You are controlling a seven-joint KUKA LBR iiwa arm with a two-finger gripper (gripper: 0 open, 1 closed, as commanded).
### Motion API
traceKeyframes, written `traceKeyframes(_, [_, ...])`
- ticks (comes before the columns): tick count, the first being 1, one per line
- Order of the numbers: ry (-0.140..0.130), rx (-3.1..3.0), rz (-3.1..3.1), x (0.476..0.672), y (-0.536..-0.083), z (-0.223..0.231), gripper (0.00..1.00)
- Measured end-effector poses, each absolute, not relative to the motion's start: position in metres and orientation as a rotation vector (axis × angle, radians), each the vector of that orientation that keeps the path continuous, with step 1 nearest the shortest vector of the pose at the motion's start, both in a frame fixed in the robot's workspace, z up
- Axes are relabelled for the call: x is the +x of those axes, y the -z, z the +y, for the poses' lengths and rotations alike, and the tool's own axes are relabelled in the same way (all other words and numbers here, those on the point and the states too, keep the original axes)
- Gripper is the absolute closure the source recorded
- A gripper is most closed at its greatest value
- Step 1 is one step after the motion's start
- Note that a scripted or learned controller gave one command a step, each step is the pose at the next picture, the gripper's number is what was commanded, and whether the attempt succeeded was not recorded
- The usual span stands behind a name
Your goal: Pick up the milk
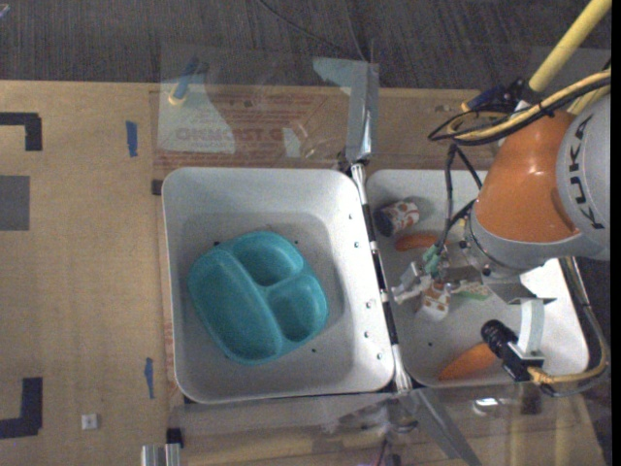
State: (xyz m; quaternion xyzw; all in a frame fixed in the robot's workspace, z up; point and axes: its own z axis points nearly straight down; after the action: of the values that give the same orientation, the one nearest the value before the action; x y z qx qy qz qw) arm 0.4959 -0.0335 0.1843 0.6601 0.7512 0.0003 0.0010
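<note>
The grey arm's two-finger gripper [423, 284] hangs low in the right shallow white bin [572, 289], its fingers clamped on a small white milk carton with red markings [434, 301]. Inside that bin, a small round tin [398, 216] lies near the far wall and an orange carrot [468, 361] near the front wall.

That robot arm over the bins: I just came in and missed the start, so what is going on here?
The KUKA arm reaches into the right bin, and its gripper sits low over a small carton, apparently the milk. Whether it has a hold on it is unclear. Two orange carrot-like pieces and a small round container lie nearby. The left bin holds a teal divided plate.
</note>
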Motion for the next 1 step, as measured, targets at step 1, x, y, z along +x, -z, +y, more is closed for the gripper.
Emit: traceKeyframes(1, [0.001,2.148,2.295,0.479,-0.1843,-0.0794,0.0])
